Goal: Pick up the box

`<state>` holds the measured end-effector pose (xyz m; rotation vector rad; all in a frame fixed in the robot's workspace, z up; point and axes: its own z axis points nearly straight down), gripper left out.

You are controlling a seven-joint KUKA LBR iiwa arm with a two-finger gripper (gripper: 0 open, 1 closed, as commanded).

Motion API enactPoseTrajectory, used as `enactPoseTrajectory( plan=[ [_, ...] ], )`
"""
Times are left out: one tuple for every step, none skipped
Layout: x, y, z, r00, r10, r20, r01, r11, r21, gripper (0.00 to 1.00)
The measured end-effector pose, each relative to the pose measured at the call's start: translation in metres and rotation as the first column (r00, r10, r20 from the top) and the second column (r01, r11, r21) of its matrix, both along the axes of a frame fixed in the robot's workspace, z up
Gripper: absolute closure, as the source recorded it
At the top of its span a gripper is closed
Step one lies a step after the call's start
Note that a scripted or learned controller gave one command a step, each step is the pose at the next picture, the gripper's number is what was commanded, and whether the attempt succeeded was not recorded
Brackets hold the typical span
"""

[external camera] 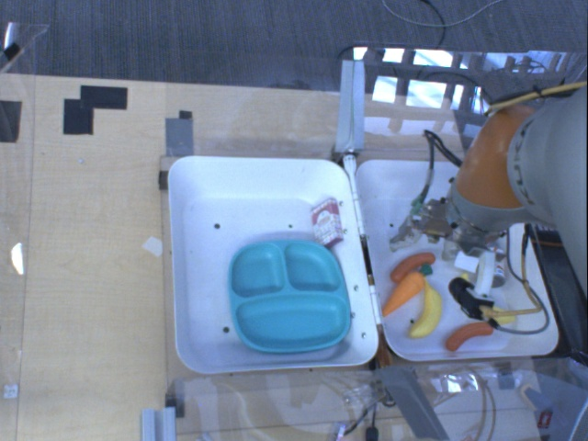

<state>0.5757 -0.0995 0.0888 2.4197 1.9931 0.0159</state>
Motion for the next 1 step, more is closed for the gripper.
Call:
enactPoseTrajectory(
  plan=[
    [0.0528,-0.0073,-0.0010,1.000,0.031,-0.002,-0.031,1.000,-0.003,0.00]
  ],
)
